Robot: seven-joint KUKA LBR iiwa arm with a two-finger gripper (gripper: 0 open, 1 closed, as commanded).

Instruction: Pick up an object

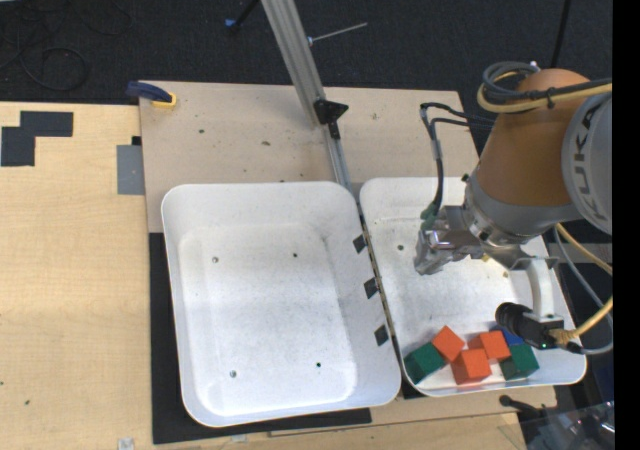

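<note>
Over the right bin (400, 200) hangs the big grey arm (535, 163), and its gripper (432, 256) sits above bare white floor; I cannot tell if it is gripping or let go. The blocks (474, 355) lie piled in the near corner, apart from it. The hunt is not finished; next it must reach down there. Grey letters on the arm read "KU"

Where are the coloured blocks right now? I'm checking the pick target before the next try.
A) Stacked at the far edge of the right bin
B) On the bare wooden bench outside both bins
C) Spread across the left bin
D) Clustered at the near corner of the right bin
D: the orange blocks and green blocks sit bunched in the near corner of the right bin, with the gripper above the bin's middle, apart from them.
</note>
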